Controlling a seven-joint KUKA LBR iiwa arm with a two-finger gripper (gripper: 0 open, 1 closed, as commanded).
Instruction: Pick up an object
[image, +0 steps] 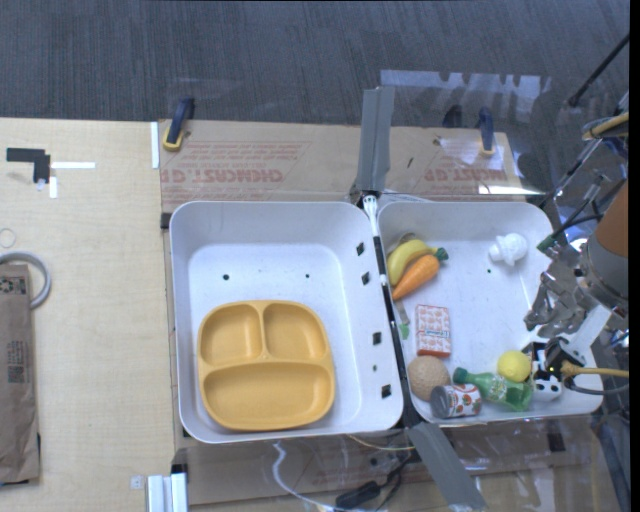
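Note:
The right bin (470, 215) holds several small objects. A yellow banana (403, 256) and an orange carrot (415, 277) lie at its left wall. A red-and-white box (433, 330) lies in the middle, and a white lump (508, 249) sits at the back right. Along the front edge are a brown ball (427, 376), a small can (456, 401), a green bottle (496, 388), a yellow lemon (514, 367) and a black-and-white toy (545, 382). My gripper (548, 308) hangs over the bin's right side, just above and right of the lemon, with nothing seen in it.
The left bin (260, 225) carries a yellow divided plate (266, 362). A brown paper bag (17, 370) lies at the far left of the bench. Cardboard and blue clamps (179, 122) line the back edge. Cables run by the arm at the right.

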